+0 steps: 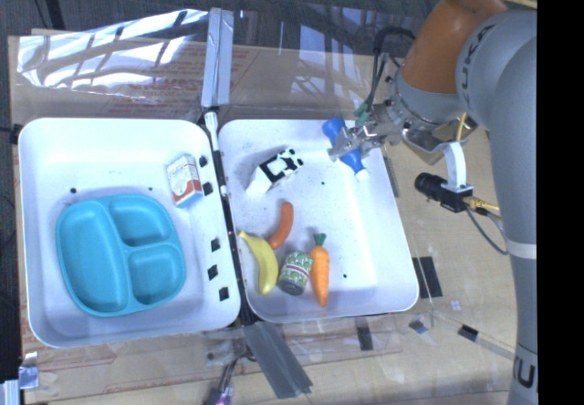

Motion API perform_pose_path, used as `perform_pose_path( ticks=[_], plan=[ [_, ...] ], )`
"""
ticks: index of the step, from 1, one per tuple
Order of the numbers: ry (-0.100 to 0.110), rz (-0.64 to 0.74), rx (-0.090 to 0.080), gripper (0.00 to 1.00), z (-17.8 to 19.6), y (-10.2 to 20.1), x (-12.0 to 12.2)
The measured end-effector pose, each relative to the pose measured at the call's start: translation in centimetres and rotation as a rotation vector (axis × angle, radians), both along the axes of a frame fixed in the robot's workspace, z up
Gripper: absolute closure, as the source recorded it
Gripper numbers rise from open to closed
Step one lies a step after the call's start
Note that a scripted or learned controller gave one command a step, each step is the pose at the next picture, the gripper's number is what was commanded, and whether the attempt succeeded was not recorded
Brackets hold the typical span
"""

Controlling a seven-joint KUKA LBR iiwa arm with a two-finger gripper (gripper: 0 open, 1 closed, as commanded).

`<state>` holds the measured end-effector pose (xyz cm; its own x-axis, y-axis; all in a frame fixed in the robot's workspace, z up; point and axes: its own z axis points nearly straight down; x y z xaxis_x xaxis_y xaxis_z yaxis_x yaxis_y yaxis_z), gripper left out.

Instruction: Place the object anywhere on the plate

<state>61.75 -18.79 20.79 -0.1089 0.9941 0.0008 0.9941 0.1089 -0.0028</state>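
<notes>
— Item: end effector, upper right bin; grip state?
— Cannot tell; blue object beside it.
— Plate?
— Left bin, far to its left, long axis diagonal.

A single fixed camera looks down at a slant from above the bench, set far enough to take in both white bins: the left bin and right bin, with the arm entering from the right
</notes>
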Motion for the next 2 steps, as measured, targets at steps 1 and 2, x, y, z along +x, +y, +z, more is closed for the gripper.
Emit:
perform_pose_path(
  ticks=[1,2],
  plan=[
    [-0.001,0.053,0.0,1.0,0.1,8.6,4.0],
    [0.003,0.373,0.001,1.0,-1.7,14.9,-0.6]
  ],
)
